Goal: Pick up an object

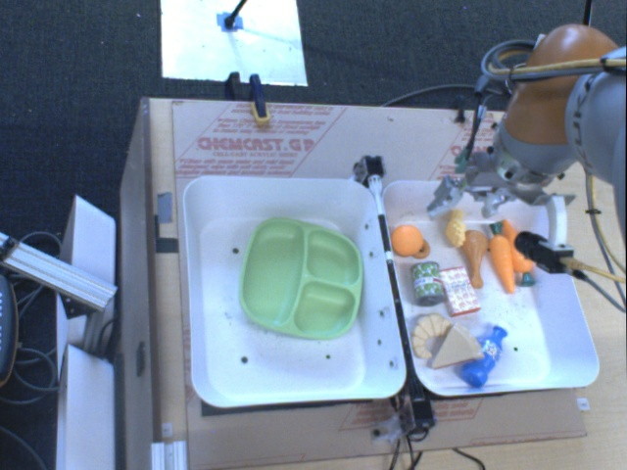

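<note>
While the arm leans in from the right, we see its gripper (468,196) poised over the far end of the right bin (573,346), fingers spread apart with nothing between them. Just beneath lie a corn cob (456,227), a drumstick (475,254) and a carrot (501,261); an orange (409,240) sits nearby. The green divided tray (300,278) rests in the left bin (211,262). We judge the pick not yet made: closing and lifting remain.

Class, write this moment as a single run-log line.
arm: over right bin's far end | gripper: above corn, holding nothing visible | left bin: green tray | pick: not yet done
</note>
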Available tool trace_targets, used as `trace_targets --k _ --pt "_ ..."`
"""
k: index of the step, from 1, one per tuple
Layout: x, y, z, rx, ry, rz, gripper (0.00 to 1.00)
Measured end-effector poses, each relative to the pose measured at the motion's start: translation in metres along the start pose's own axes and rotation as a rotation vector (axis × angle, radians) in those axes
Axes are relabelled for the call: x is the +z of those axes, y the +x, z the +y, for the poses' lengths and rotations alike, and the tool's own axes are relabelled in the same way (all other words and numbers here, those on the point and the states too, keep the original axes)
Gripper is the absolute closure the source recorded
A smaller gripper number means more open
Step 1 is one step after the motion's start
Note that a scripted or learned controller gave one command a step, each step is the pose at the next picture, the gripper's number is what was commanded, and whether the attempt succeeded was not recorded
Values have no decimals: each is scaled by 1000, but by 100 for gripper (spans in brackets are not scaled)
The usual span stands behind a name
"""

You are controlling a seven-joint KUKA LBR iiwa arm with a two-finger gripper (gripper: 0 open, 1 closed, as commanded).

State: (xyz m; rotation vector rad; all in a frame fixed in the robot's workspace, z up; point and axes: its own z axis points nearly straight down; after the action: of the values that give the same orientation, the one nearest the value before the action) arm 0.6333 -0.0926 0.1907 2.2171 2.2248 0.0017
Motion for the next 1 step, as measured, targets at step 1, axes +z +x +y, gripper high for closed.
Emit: trace_targets --k 1 --pt "99 -49 -14 2 2 -1 0"
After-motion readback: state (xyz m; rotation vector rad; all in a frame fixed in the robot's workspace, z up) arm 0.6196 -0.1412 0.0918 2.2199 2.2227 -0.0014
